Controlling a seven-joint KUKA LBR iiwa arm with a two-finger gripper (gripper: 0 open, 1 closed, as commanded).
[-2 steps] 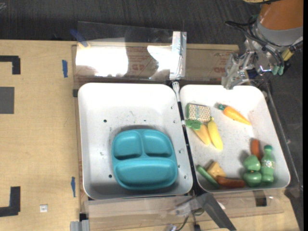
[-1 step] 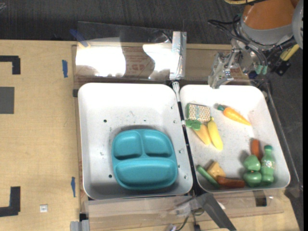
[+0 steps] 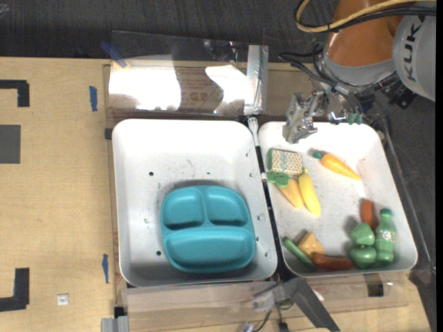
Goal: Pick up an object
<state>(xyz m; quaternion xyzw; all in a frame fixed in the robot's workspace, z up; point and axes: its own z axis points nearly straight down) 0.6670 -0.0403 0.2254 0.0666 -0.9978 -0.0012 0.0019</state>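
My gripper [image 3: 302, 124] hangs over the far left corner of the right bin [image 3: 398, 185], its metal fingers pointing down with nothing seen between them. Just below it lies a small checkered packet [image 3: 285, 161]. Two yellow corn cobs [image 3: 303, 191] lie beside the packet. An orange carrot [image 3: 337, 164] rests to the gripper's right. Near the bin's front right are a green bottle [image 3: 385, 236], a green pepper [image 3: 361, 235], a red-brown sausage [image 3: 367, 211], and a yellow wedge with a green stick [image 3: 304, 246].
The left bin [image 3: 138, 151] holds a teal divided tray [image 3: 206, 227]. A clear plastic sheet and a taped strip [image 3: 255, 78] lie behind both bins. Yellow and black cables [image 3: 332, 19] loop above the arm's orange band at the top right.
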